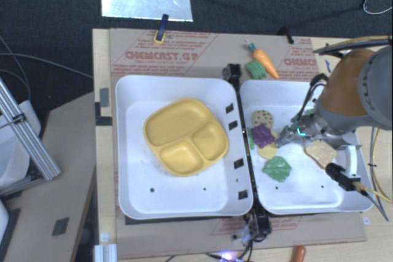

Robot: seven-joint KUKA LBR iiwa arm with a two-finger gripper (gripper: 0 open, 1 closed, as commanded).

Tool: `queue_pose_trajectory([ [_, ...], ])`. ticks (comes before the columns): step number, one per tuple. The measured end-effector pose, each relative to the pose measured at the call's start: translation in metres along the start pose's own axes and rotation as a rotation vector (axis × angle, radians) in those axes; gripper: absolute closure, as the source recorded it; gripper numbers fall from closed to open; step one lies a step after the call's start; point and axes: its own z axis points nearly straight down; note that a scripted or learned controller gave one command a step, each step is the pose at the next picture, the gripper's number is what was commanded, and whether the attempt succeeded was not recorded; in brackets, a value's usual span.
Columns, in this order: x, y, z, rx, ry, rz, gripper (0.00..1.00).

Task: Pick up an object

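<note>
A desk [202, 49] covered by printed brown cardboard carries two shallow white plastic bins side by side. The left white bin [132, 190] holds a yellow plastic plate with three compartments [185, 135], lying near its middle and turned slightly askew. The right white bin [307, 199] holds several small toy foods.

A grey robot arm with an orange band [350, 92] reaches in from the right and bends down over the right bin. Its bulk covers the bin's right wall and part of its floor. The end effector [287, 135] is low over the bin's middle, with a small green light glowing just behind it. It is small and dark against the arm, so whether its tips are apart or together cannot be told, and nothing is seen between them.

Just left of the end effector lie three pieces close together: a round tan cookie with dark chips [262, 117], a purple bunch of grapes [263, 135] below it, and a pale yellow piece [268, 150] partly hidden under the grapes, its shape hard to make out. Below these is a green leafy toy vegetable [277, 168]. A tan slice of toast [320, 153] lies partly under the arm.

Outside the bins, on the cardboard above the right bin, lies an orange toy carrot [265, 61] beside a small green toy [254, 70].
</note>
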Motion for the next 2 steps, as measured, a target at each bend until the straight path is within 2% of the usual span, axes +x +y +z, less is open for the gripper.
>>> queue_pose_trajectory([
  [1, 0.044, -0.023, -0.001, -0.002, -0.001, -0.002, 0.00],
  [2, 0.103, -0.061, -0.106, -0.005, 0.002, -0.008, 0.00],
])
